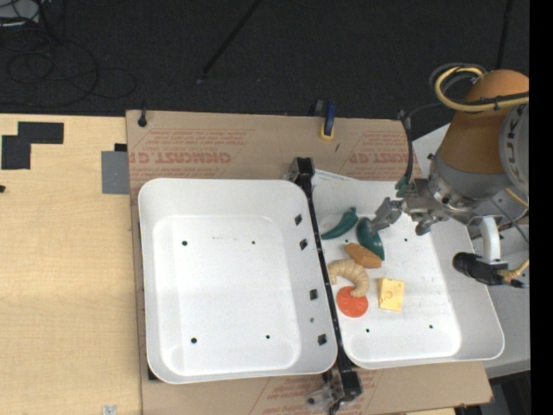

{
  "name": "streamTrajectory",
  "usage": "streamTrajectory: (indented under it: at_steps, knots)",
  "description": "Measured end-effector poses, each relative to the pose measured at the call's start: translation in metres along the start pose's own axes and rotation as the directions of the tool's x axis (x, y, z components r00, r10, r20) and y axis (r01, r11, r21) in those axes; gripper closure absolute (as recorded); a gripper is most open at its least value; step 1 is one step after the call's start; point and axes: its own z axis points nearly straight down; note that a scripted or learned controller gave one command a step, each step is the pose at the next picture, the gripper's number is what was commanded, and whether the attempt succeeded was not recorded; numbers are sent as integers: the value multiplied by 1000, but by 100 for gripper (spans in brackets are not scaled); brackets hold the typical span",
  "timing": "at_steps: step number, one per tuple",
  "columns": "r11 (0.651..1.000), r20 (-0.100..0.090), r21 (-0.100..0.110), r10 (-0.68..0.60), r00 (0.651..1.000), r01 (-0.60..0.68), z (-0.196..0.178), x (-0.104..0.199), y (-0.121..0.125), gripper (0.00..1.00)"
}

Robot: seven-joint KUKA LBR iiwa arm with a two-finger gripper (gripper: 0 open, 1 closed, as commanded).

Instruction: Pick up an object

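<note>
Over the right bin (449, 340), the gripper (399, 211) hangs with its fingers spread and nothing between them. At its eight o'clock, just beside one fingertip, lies a teal piece (370, 235), its long axis running roughly eleven to five. Farther that way lie a green pod (341, 225), brown roll (364, 255), croissant (350, 272), red disc (352, 303) and cheese (390, 294).

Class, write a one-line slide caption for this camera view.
Gripper hovers over toy foods in the right bin.

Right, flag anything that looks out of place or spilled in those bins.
Nothing stands out. The toy foods, croissant, cheese wedge, red disc and green pieces, lie clustered inside the right bin, none spilled.
</note>
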Motion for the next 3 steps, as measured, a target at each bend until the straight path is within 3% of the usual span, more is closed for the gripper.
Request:
streamTrajectory:
  at_steps: [1,2,3]
  knots:
    - [1000,-2,3,-3,1000,3,63,40,47,0]
    - [1000,0,7,3,1000,-3,103,-1,16,0]
    - [1000,-1,4,5,1000,-5,90,-1,17,100]
